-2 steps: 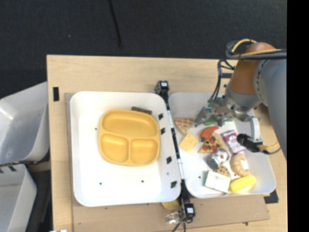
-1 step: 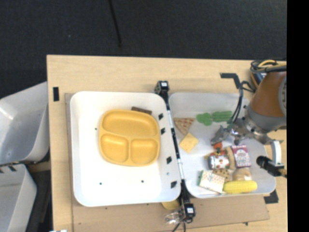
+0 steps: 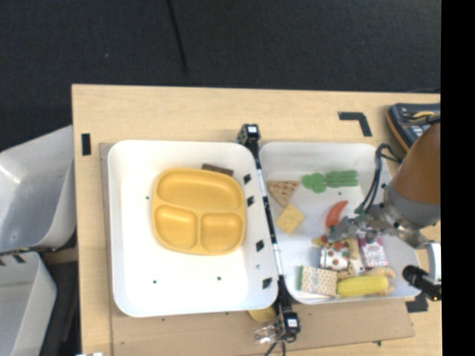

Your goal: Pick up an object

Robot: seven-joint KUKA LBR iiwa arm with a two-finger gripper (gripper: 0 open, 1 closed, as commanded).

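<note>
Hovering over the right bin's (image 3: 297, 154) clutter, the hand (image 3: 355, 232), grip state unclear, nears light, rigid, slippery toys best pinched across narrow sides.

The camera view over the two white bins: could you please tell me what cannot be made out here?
- Gripper: its fingers blur into the small items below, so their state is unreadable.
- Dark brown flat piece: partly hidden behind the yellow three-compartment plastic tray.
- Small patterned packets: print too small to read.
- Yellow item below the left white bin: mostly hidden by its rim.
</note>
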